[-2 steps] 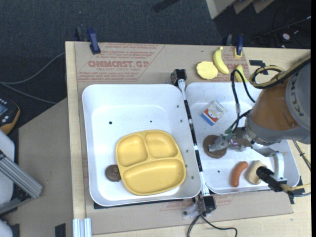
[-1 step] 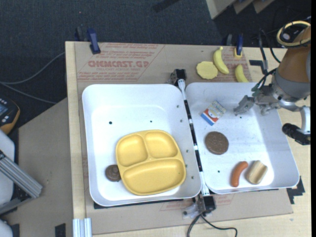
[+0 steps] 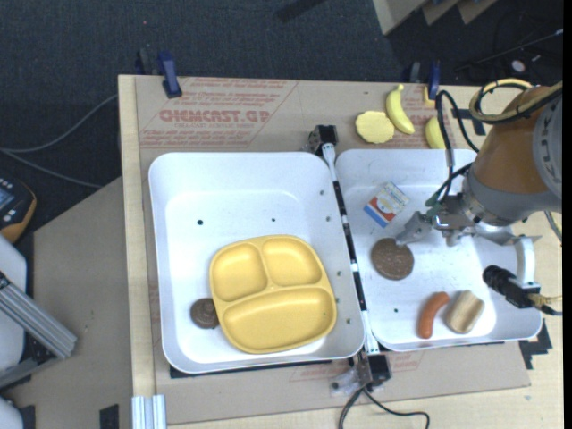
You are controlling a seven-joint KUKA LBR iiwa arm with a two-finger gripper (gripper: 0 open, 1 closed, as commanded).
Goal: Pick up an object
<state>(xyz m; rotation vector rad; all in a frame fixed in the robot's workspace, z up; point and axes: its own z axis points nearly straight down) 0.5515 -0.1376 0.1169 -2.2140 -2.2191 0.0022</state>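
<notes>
**Closing in on the brown disc**

While the brown cookie-like disc [image 3: 392, 259] is lying flat in the right bin [image 3: 500, 329], the gripper [image 3: 420, 229] is hovering just beside its upper right edge, apparently released and holding nothing, though blur is hiding detail. Centring over the disc before descending would be helping; the small carton [image 3: 384, 204] is sitting near.

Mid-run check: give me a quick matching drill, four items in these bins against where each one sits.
Items:
1. yellow divided plate
2. hot dog
3. small carton
4. brown cookie

Places:
A. right bin, upper part
B. left bin
C. right bin, near front edge
D. right bin, middle, just below the gripper

Pairs: 1-B, 2-C, 3-A, 4-D
</notes>
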